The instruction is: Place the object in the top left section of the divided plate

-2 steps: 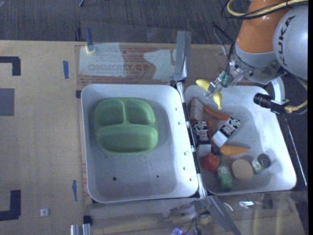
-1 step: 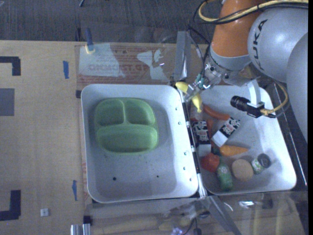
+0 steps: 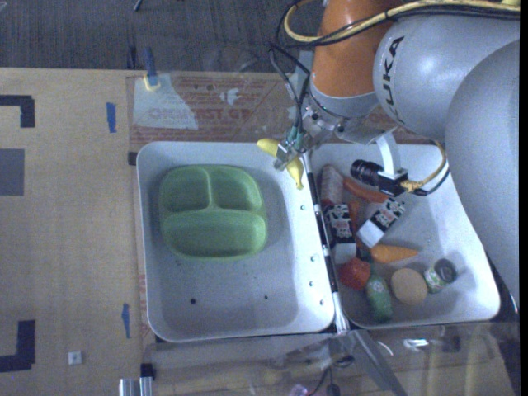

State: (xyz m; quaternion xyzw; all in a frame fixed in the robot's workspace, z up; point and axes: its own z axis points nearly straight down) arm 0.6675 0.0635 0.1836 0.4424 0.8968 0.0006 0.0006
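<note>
Starting at the left, I'm looking at the bench [image 3: 66,221], a pale wooden surface with black corner marks and a few strips of blue tape [image 3: 110,117]. Next along, the left bin [image 3: 223,304] is sitting with the green divided plate [image 3: 213,210] lying in its upper half. The plate is showing two small sections along its far side and one long section nearer me, and I'm seeing nothing resting in any of them.

Moving right, I'm watching the gripper [image 3: 290,153] hanging at the upper right corner of the left bin, just by the ridge where the two bins meet. A banana [image 3: 280,157], small and yellow, is sitting right at the fingertips, and the jaws are looking pinched on it, one end poking out to the left and the other pointing down toward the ridge. So the banana is up off the bin floor, well apart from the plate and to its upper right.

Further right, the right bin [image 3: 478,295] is carrying a scatter of toy food: a carrot [image 3: 394,253], a red piece [image 3: 355,273], a green piece [image 3: 379,296], a tan round piece [image 3: 408,285], plus some dark and white bits near the ridge. Above it all, the grey arm [image 3: 462,64] with its orange band [image 3: 355,31] is reaching in from the right.
</note>
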